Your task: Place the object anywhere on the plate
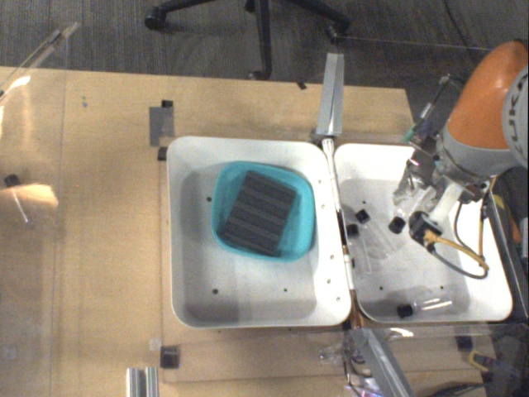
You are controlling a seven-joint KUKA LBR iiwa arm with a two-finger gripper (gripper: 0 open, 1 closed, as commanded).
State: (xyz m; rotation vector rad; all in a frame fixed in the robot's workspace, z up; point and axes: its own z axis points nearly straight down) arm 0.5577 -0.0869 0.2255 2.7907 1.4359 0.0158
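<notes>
A teal plate (304,222) lies in the left bin (190,288). A dark grey ridged block (261,211) rests flat on the plate, slightly left of its middle and turned at a small angle. My gripper (407,221) hangs over the right bin (463,296), near that bin's middle, well to the right of the plate. Its two dark fingertips (397,222) stand apart, so it is open with nothing between them. The grey arm with its orange band (488,98) comes in from the upper right.
Small black pieces (361,215) lie on the right bin's floor left of the gripper, and another (404,310) sits near its front edge beside a pale stick (436,305). A yellow cable (463,255) loops below the wrist. A metal post (331,89) stands behind the bins.
</notes>
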